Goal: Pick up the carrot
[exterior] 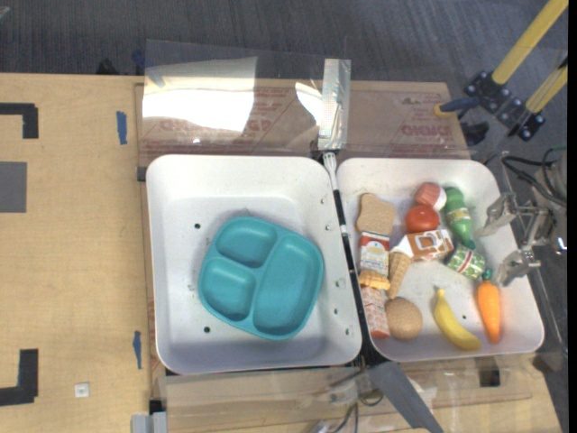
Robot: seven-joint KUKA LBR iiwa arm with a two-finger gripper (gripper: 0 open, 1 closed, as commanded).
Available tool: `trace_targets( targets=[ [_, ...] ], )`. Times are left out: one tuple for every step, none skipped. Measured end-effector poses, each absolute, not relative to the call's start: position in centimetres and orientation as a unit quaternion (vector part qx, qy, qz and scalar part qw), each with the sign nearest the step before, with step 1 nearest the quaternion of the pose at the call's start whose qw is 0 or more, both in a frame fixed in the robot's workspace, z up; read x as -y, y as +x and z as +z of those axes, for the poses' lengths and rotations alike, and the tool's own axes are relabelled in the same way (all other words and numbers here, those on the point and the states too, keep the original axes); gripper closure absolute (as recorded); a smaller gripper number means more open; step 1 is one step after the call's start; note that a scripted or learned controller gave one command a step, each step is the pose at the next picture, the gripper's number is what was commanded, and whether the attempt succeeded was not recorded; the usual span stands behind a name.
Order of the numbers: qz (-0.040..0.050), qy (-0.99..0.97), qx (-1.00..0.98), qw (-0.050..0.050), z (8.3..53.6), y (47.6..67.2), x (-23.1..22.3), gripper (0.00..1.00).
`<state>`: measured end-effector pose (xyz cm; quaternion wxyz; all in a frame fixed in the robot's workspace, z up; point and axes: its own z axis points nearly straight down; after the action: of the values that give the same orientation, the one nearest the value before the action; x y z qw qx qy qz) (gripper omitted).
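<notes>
Carrot [489, 310], likely a light, stiff, smooth plastic toy best gripped across its thick middle, lies lower right in the right bin [527, 336], beside a banana [453, 321]; tool [516, 234] just above, state unclear.

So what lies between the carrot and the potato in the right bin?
In the camera view, the banana lies between the carrot and the potato, with bare white bin floor on either side of it.
</notes>
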<state>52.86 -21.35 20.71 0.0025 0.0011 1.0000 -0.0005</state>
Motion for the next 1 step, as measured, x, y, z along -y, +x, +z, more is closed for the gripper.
trace_targets(
  targets=[
    [-0.0018,0.044,-0.999,0.005,11.91,50.93,22.16,0.0]
  ],
)
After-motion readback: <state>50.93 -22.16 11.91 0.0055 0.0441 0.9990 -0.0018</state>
